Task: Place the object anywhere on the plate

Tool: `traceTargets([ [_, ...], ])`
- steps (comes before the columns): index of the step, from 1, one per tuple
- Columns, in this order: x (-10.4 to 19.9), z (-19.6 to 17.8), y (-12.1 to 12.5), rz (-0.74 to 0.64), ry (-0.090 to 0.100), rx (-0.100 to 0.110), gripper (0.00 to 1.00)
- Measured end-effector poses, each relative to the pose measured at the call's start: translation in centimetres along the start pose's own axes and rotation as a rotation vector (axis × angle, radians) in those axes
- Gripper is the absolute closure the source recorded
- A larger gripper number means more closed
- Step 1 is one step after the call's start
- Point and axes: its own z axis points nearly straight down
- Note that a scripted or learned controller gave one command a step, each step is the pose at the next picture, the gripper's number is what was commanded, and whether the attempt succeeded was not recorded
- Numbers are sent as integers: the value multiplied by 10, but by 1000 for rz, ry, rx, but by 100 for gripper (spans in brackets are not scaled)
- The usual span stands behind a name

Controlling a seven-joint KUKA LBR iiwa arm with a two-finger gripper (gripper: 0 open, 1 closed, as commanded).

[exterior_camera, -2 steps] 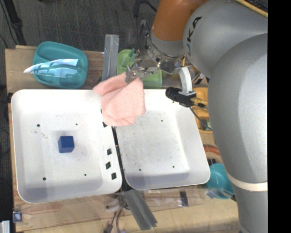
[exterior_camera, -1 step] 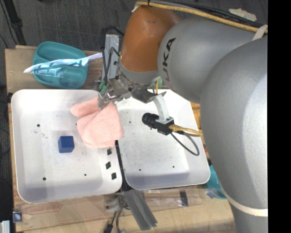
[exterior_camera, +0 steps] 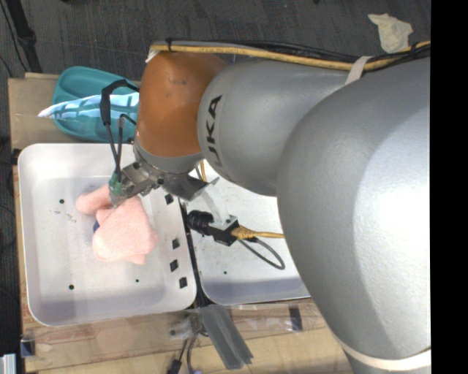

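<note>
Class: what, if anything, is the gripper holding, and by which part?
Cannot be told: the gripper meets the pink soft toy at its top edge, contact hidden.

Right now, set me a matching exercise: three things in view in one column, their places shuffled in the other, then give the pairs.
Things:
1. pink soft toy
2. teal bag
3. crumpled pale wad

Places:
A. on the dark floor, at the view's top right
B. inside the white bin on the view's left
C. beyond that bin's far rim

Pairs: 1-B, 2-C, 3-A
</note>
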Motion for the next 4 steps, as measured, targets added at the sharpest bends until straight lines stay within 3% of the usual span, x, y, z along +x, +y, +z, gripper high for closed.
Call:
traceTargets([
  [1,41,134,36,93,0,-10,100],
  [2,-19,79,-7,26,-1,-5,100],
  [3,44,81,31,-43,-1,-1,100],
  [4,-29,50,10,-242,-2,-4,100],
])
